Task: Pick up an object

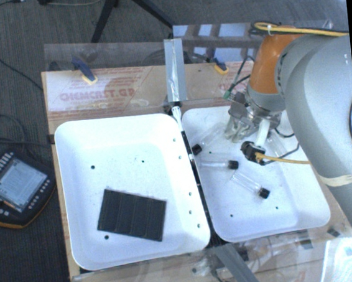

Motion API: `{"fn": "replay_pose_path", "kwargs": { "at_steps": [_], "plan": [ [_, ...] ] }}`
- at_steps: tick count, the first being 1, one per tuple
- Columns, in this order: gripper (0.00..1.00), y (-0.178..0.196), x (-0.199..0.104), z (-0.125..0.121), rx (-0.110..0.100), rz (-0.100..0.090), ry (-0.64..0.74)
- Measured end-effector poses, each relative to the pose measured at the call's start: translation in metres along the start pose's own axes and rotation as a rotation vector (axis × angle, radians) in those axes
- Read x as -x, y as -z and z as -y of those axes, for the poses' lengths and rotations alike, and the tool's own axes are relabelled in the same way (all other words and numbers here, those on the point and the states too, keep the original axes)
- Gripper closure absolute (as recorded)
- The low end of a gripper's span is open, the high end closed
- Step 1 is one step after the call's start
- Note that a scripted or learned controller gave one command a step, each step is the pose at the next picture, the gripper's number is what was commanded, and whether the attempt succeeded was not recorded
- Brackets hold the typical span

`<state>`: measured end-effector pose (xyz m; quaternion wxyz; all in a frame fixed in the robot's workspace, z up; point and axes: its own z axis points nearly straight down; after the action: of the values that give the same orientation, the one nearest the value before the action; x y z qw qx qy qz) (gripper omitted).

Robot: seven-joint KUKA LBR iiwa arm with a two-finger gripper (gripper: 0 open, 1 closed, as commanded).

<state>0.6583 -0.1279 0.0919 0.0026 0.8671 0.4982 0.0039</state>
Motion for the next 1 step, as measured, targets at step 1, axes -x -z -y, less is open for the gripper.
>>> {"fn": "replay_pose_path", "kwargs": {
  "at_steps": [1],
  "plan": [
    [1.0,-0.0002,-0.0265,0.001,0.002,0.006,-0.39]
  ]
}}
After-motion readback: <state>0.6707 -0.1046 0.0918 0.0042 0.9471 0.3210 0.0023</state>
